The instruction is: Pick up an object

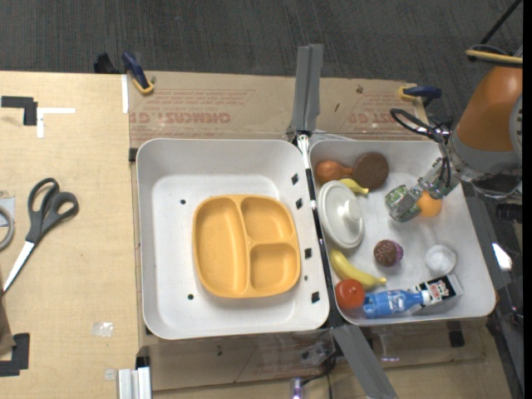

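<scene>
From the camera view we see the arm (490, 115) reaching in over the right bin's (475, 239) upper right rim, and the gripper (409, 203) low inside that bin, just left of a small orange ball (431, 205); whether it is wide, narrow or gripping, we cannot tell. Open white floor lies around the gripper, toward the bin's middle.

The bench (66, 281) is pale wood, with scissors (40, 214) lying at its left, well apart from the bins. Brown cardboard (216, 106) lies behind them, clamped at its corners.

The left bin (154, 248) holds a yellow divided plate (247, 245) at its centre. In the right bin we find a white lidded dish (342, 214), a banana (353, 271) below it, a red ball (350, 293), a blue bottle (397, 302) along the near wall, a dark purple ball (387, 253), a brown round object (371, 169), an orange pear-shaped piece (332, 170) and a small white cap (440, 259).
</scene>
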`<state>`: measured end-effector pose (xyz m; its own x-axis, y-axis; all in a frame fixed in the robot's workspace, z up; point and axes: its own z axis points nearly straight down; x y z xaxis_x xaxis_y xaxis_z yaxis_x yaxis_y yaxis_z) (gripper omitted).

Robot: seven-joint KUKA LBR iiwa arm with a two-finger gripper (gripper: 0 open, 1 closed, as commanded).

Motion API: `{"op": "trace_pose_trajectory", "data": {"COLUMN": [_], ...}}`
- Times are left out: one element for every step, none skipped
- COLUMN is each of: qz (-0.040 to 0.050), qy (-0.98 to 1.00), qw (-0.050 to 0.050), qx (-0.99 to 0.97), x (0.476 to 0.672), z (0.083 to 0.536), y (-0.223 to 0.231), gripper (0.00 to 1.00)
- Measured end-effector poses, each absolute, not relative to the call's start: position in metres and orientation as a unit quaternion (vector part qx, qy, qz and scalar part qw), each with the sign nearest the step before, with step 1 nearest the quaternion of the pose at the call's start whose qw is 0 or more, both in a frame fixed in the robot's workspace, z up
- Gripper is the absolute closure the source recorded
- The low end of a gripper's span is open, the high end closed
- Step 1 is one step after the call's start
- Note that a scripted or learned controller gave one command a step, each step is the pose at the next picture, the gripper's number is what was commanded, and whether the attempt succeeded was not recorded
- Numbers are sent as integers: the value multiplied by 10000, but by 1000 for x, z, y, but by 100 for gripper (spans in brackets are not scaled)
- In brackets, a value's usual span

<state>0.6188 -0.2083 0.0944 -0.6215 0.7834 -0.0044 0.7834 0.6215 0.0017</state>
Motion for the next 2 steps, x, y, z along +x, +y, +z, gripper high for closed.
{"op": "trace_pose_trajectory", "data": {"qz": [4,4], "qy": [8857,8864], "qw": [26,51], "qx": [4642,4628], "x": [638,639], "z": [94,104], "y": [-178,-178], "gripper": [0,100]}}
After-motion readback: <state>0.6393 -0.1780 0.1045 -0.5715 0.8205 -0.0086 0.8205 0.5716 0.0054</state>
